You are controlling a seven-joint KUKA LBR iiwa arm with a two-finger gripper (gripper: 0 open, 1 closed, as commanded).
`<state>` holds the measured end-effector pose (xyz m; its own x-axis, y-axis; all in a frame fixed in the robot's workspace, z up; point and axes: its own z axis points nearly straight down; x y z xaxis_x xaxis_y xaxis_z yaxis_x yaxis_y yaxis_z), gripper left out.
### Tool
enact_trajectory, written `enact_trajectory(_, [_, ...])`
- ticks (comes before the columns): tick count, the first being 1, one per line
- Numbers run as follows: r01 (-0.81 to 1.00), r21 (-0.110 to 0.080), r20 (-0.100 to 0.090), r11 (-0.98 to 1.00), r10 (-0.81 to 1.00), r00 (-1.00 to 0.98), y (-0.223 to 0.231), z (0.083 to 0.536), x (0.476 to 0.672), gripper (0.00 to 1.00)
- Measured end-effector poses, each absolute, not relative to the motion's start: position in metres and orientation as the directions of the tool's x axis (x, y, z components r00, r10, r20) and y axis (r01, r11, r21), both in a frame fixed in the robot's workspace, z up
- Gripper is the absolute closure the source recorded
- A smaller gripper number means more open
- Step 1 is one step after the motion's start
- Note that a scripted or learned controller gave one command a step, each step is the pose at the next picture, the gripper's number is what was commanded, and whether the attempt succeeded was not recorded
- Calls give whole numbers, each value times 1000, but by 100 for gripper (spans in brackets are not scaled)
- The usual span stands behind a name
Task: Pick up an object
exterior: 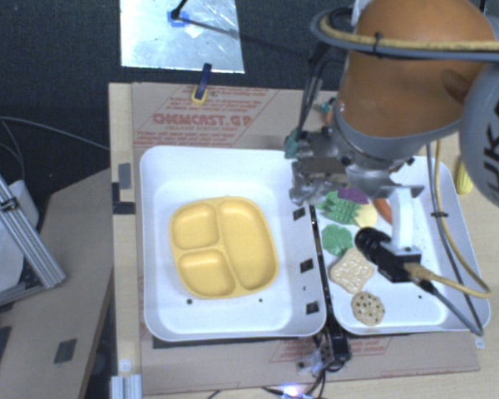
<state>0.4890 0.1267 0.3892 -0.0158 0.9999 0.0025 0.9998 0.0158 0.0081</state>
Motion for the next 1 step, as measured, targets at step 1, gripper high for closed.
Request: enact_trajectory(1, [1000,-6,-3,-7,1000,7,48,302,486,100])
